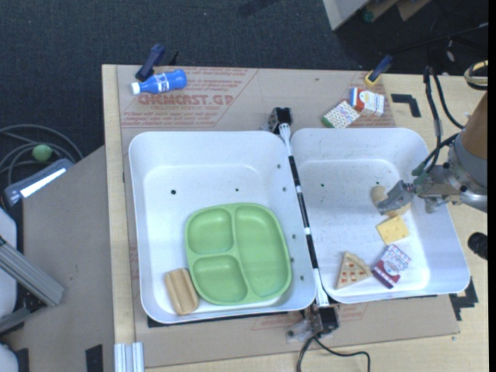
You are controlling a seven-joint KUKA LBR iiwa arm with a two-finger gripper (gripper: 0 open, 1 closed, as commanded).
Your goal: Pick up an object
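- The right bin [350, 147] holds the gripper [391, 198], low over its middle; whether its jaws are wide or narrow cannot be told.
- The yellow cheese block [393, 229] lies just near of it, so a descent could miss.
- The small tan piece [377, 194] at the tip could get nudged aside.

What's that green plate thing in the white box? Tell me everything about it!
The green plate is a light green tray with rounded corners, and it looks like plastic. Raised ridges split it into three sections, all bare. It lies flat, slightly turned, at the front of the left bin. A tan, bread-like piece sits right beside its front left corner, seemingly touching.
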